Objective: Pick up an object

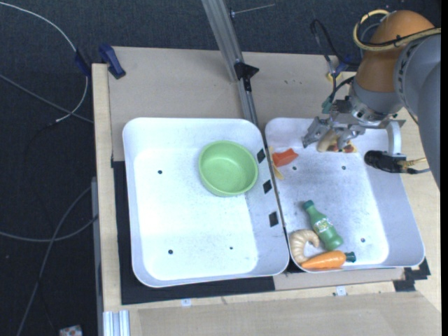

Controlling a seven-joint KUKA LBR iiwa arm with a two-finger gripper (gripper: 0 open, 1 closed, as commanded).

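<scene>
I see the tool [329,137] low over the far edge of the right bin [392,208], with the grey arm [392,54] coming in from the right. Something pale tan sits among its fingers, but the view is too cluttered there for me to tell what it is, or whether the fingers are apart or together, so I cannot tell if anything is gripped.

I take the right bin as my landmark. In its far left corner lies one small orange piece [284,157], just left of the tool and apart from it. At the bin's near edge I count three things bunched together. One green bottle [322,225] lies flat, its long axis running diagonally, cap toward the far left and base toward the near right. One carrot [326,260] lies along the near wall, its long axis nearly level, its point to the left and its green stub to the right. One pale curved piece [304,241] sits just left of the bottle, touching the carrot.

Left of the right bin is the second bin [161,250], holding one green bowl [227,167], upright, in its far right part. Both bins rest on the table [175,82].
</scene>
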